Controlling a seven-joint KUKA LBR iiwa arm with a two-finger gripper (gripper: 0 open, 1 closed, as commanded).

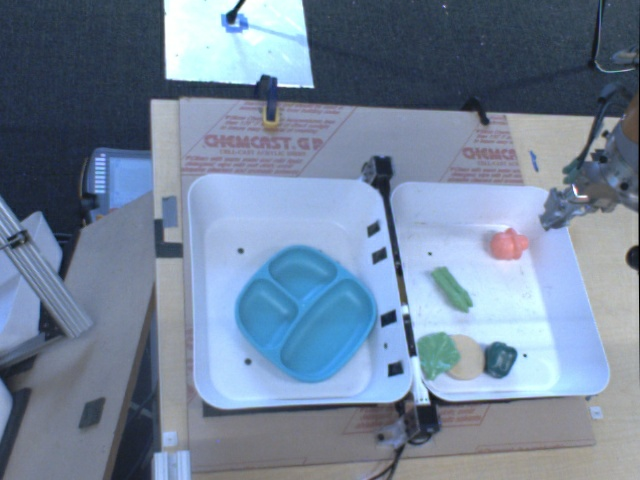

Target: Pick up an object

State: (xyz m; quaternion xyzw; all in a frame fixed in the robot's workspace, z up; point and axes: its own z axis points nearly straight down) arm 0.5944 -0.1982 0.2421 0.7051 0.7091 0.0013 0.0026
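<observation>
Camera view: we note the gripper [556, 211] over the right bin's [575, 298] far right rim, grip state untellable, near the pink object [508, 244].

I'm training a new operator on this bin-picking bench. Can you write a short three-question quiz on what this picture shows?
1. True or false: the blue divided plate lies in the right bin.
2. Which item lies nearest the gripper? A) the dark teal item B) the pink item C) the tan disc
3. Fill in: the green elongated item lies in the ____ bin.

Key: 1. False, it lies in the left bin. 2. B. 3. right.
</observation>
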